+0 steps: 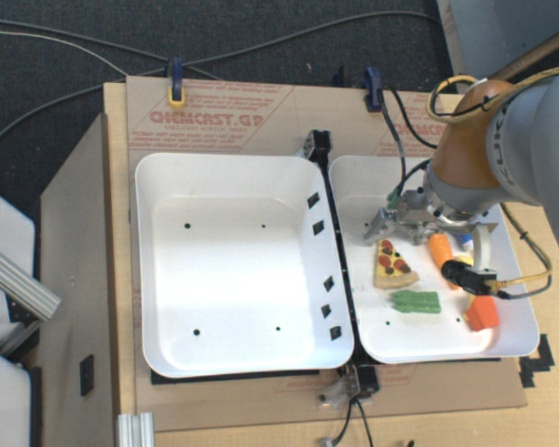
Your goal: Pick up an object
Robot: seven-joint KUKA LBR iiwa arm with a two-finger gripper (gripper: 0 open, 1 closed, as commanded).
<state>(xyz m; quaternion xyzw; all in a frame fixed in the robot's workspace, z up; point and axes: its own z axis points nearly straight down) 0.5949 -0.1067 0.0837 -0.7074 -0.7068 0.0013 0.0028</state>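
Note:
My gripper (402,222) hangs low over the back half of the right bin (373,343), under the orange wrist band. Just in front of it lies a toy pizza slice (393,266), tan with red dots. A green flat piece (416,302) lies nearer the front of the bin. An orange, carrot-like piece (439,248) sits to the right of the pizza, close under the wrist. An orange block (482,314) rests near the bin's front right corner. A small blue thing (466,242) peeks out beside the wrist.
The left bin (158,250) stands beside the right one, with a black-marked divider wall (331,250) between them. Both rest on a cardboard sheet (214,110) held by clamps at the back. Cables run across the dark floor behind.

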